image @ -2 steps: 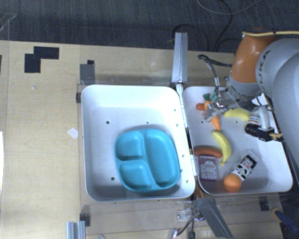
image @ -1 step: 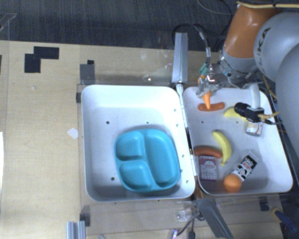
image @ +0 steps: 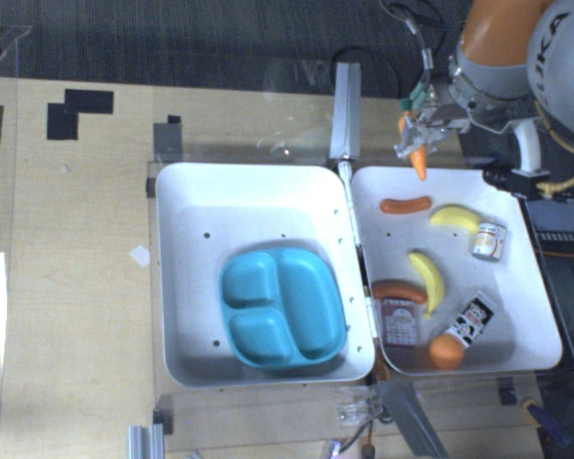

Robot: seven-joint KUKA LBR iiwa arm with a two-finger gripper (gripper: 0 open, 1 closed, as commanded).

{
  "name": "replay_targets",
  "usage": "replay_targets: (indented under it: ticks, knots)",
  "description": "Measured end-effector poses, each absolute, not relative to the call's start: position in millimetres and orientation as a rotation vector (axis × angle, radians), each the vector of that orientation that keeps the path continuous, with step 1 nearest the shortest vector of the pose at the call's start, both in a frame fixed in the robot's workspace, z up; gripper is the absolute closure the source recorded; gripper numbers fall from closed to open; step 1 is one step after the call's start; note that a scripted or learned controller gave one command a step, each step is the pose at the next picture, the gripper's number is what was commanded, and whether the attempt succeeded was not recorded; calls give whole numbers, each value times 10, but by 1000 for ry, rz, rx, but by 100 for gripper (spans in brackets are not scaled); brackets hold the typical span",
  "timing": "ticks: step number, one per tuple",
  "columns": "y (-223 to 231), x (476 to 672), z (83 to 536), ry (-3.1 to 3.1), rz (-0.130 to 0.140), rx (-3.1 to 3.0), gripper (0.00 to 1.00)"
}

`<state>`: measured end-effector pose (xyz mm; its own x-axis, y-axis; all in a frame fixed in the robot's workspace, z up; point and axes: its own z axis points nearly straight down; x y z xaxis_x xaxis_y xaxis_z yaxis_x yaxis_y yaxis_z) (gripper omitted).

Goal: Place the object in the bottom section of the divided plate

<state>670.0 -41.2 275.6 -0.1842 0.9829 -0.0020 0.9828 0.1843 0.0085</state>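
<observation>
A small orange carrot [image: 419, 164] hangs point-down over the far edge of the right bin [image: 545, 323], and my gripper [image: 414, 145] is shut on its upper end. The blue divided plate [image: 282, 304] lies in the left bin [image: 187, 256], well to the lower left of the gripper. The plate has two small sections on its left side and one large section on its right, with nothing in them.
The right bin holds a sausage [image: 405, 205], two bananas [image: 456, 218] [image: 426, 277], a small jar [image: 488, 240], a hot dog [image: 399, 292], a maroon packet [image: 399, 320], an orange [image: 446, 352] and a black-and-white carton [image: 474, 320]. A metal divider [image: 344, 122] stands between the bins.
</observation>
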Motion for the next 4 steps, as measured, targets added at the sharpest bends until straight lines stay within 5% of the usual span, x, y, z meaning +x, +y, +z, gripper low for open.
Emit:
replay_targets:
  ticks: [1, 2, 3, 4]
  knots:
    - [-410, 6700, 2753, 2413, 7, 2001, 0]
    - [-399, 6716, 2877, 2414, 13, 1990, 100]
    - [-650, 6697, 1855, 2504, 4, 1890, 100]
    - [-137, 6694, 3892, 2445, 9, 1961, 100]
